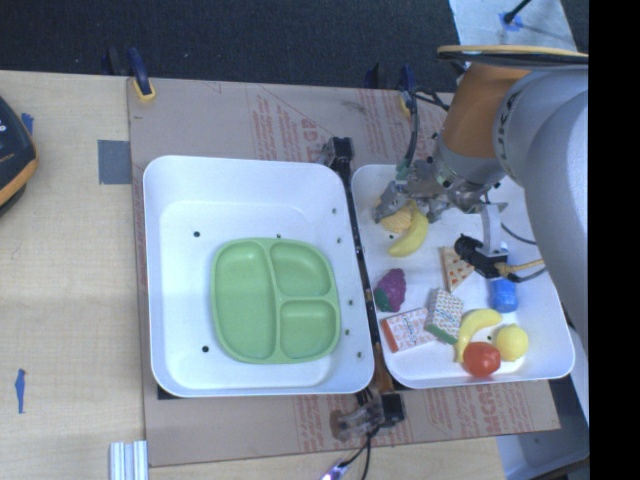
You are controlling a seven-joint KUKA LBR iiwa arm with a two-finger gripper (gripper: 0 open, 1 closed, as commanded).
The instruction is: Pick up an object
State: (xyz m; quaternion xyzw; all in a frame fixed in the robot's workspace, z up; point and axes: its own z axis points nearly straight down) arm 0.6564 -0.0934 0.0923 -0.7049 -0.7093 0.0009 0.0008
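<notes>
The grey arm [545, 158] reaches in from the right, its orange band [475, 108] above the wrist, with the gripper [405, 208] lowered at the far left of its reach.

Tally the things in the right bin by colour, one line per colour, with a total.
Yellow: 3, banana under the hand, banana, lemon
Red: 1, tomato
Purple: 1, lump
Blue: 1, block
Patterned: 3, packets
Total: 9

A wooden desk [60, 298] carries a brown cardboard sheet [240, 118]; two white bins [165, 183] [545, 363] sit side by side on it.
</notes>
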